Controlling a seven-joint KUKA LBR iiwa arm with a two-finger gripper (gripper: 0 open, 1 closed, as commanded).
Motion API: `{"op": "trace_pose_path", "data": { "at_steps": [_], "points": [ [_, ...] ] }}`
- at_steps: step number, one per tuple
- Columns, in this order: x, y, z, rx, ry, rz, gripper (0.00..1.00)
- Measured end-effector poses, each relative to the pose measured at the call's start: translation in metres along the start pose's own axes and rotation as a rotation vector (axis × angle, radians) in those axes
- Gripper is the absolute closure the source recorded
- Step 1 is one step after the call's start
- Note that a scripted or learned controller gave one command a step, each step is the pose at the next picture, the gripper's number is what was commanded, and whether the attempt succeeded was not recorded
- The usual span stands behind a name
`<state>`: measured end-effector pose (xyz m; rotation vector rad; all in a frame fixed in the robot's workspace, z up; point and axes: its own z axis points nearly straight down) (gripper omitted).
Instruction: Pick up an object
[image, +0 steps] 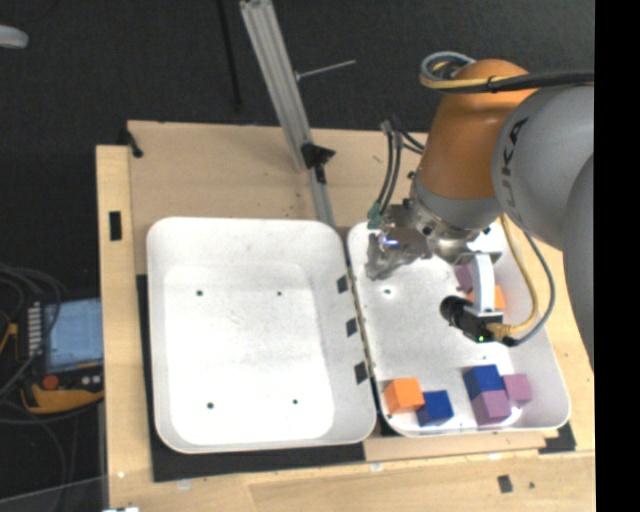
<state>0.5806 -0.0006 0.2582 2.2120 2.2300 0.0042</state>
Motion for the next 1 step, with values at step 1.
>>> {"op": "trace_pose_path", "data": {
  "at_steps": [1],
  "points": [
    [0.0555,0.0202,-0.0037,0.000,0.000,0.000,1.00]
  ]
}}
